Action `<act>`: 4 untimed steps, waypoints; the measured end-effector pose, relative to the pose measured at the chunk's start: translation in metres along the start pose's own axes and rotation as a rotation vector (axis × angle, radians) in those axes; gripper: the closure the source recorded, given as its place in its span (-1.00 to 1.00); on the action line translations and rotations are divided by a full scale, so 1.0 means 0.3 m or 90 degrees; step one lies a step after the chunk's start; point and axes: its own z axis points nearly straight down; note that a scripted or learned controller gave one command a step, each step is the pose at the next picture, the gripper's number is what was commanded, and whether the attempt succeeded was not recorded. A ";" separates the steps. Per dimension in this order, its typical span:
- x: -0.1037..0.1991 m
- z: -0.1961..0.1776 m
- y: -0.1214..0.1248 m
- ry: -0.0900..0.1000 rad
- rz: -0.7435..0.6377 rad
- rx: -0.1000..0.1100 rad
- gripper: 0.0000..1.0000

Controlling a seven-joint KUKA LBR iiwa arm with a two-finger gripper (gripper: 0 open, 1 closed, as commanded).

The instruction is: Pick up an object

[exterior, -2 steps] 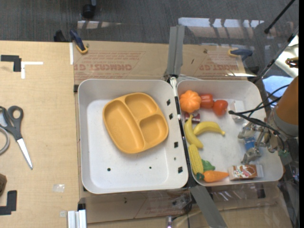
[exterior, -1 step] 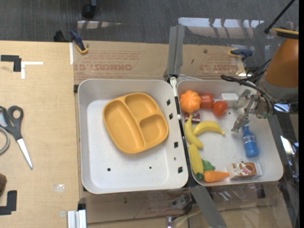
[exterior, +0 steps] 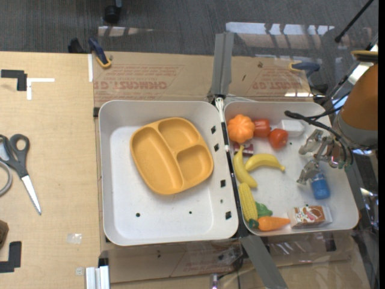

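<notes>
My gripper hangs over the right part of the right bin, its fingers spread with nothing between them. A blue cup-like object lies just below and to the right of the fingertips. Further left in that bin lie two bananas, an orange pumpkin, a red tomato, a red pepper and a corn cob. A carrot and a small juice carton sit near the front wall. A white block rests at the back.
The left bin holds a yellow divided plate. Scissors lie on the wooden bench at far left. Cardboard lies behind the bins. The arm's orange band is at the right edge.
</notes>
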 end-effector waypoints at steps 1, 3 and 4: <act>0.193 0.000 -0.071 0.000 0.010 0.000 -1.00; 0.134 0.003 -0.049 0.001 0.121 0.000 -1.00; 0.206 0.002 -0.075 0.001 0.100 0.000 -1.00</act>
